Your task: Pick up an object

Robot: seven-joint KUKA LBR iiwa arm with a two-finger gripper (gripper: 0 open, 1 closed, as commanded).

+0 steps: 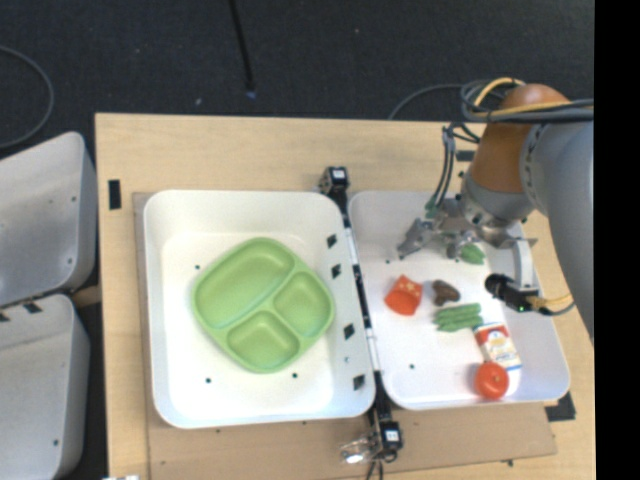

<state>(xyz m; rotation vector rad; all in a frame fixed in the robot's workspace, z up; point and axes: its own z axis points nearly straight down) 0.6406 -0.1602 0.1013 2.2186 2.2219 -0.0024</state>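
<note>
My gripper (440,240) hangs over the back of the right bin (390,218), open, with nothing between its fingers. A small green piece (471,254) lies just beside its right finger. In front of the gripper lie a red-orange piece (403,295), a small brown piece (445,291) and a green bean-like piece (458,317). Toward the bin's front right corner are a small red and white carton (497,343) and a red tomato-like ball (491,380).
The left bin (165,228) holds a light green divided plate (263,303). A raised divider (352,288) with black clips separates the two bins. The grey arm (505,163) with cables comes in from the right, above the right bin's back edge.
</note>
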